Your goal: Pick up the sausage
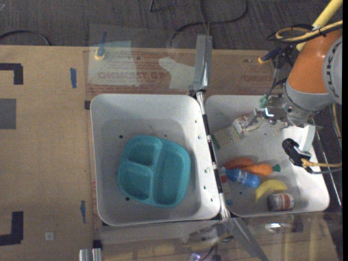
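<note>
Bench: I see a pale wood top from my remote seat, marked with black corner tapes at the left edge and short blue tape strips.
Floor: grey carpet runs behind the bench, with dark cables looping across it.
Left bin: shallow and white; it holds a teal divided tray, lying flat slightly below the bin's centre.
Divider: a grey metal bar runs between the two bins and out over the cardboard sheet behind them.
Right bin: white, with a cluster of items along its near side.
Sausage: I take the reddish-orange oblong left of the carrot to be it, though the view is soft; it lies near the bin's left wall, just above the blue bottle.
Carrot: orange with a green tip, touching the sausage's right end.
Blue bottle: on its side, between the sausage and the banana.
Banana: yellow, curved, just above a small can.
Arm: grey with its orange band, reaching in from the right over the right bin's far half.
Gripper: over the bin's upper left area, well apart from the sausage; I cannot tell how it is set.
</note>
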